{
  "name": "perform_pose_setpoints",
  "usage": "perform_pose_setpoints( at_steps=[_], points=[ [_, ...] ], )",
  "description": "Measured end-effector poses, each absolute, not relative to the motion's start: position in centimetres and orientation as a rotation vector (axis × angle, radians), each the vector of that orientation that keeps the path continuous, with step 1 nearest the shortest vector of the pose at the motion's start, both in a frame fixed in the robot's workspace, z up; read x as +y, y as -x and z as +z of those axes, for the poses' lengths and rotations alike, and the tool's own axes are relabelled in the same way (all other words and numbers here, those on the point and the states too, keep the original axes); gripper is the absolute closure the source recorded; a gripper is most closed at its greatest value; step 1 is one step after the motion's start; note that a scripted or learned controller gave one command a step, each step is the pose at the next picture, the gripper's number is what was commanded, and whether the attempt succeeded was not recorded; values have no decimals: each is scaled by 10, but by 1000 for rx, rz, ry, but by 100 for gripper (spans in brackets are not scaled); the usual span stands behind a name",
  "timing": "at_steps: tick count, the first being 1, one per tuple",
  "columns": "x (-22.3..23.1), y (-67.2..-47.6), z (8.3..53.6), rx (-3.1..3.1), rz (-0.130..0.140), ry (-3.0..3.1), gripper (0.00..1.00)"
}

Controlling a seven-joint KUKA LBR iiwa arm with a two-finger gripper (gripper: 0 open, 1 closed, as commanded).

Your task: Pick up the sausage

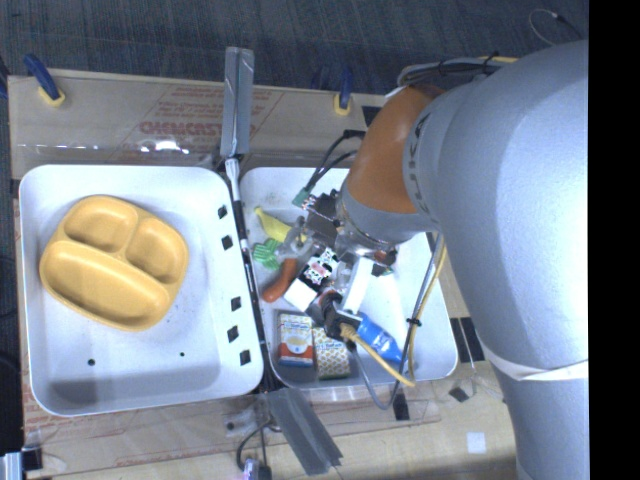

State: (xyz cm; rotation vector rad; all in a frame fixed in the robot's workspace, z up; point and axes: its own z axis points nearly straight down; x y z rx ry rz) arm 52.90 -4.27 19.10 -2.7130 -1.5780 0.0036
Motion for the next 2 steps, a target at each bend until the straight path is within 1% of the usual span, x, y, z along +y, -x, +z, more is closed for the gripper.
perform_pose_setpoints(
  at_steps=[1,2],
  points=[
    [-49,-517,190,-1566,9,2718,0],
    [-48,-517,199,-1575,13,2708,100]
  ],
)
